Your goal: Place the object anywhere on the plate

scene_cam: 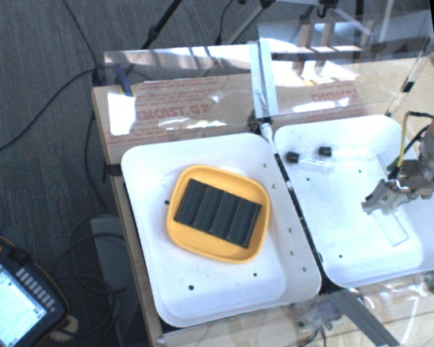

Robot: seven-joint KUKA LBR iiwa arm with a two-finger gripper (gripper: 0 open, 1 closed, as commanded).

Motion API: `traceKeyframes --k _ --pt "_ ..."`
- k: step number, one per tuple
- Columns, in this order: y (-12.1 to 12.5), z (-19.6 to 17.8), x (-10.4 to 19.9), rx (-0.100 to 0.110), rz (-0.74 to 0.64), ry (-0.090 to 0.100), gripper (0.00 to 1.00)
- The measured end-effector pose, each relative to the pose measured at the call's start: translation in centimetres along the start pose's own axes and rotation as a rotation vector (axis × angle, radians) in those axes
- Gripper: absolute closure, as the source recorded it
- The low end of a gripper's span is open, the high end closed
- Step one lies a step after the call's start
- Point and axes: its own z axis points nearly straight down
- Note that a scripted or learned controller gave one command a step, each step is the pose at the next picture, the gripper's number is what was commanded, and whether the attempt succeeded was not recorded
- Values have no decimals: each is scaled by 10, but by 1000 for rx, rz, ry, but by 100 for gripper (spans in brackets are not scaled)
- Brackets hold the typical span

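A yellow square plate (pixel 179 232) lies in the left bin (pixel 161 289), and a dark ribbed slab (pixel 219 212) covers its middle. In the right bin (pixel 357 261), a clear tube-like object (pixel 317 164) rests near the back left corner between two small black pieces (pixel 292 156). My gripper (pixel 378 200) hangs low over the right part of that bin, well to the right of the plate. A clear flat piece (pixel 394 229) lies on the bin floor just in front of it. Whether it holds anything is unclear.
The raised rims of the two bins meet along a central divider (pixel 291 198). Clear panels (pixel 191 104) stand behind both bins. A teach pendant (pixel 10 298) lies on the floor to the left, with cables and stand legs at the back.
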Motion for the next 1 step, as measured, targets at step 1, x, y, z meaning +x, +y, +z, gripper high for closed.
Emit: traceKeyframes --k 1 --pt "27 6 84 1 -142 2 100"
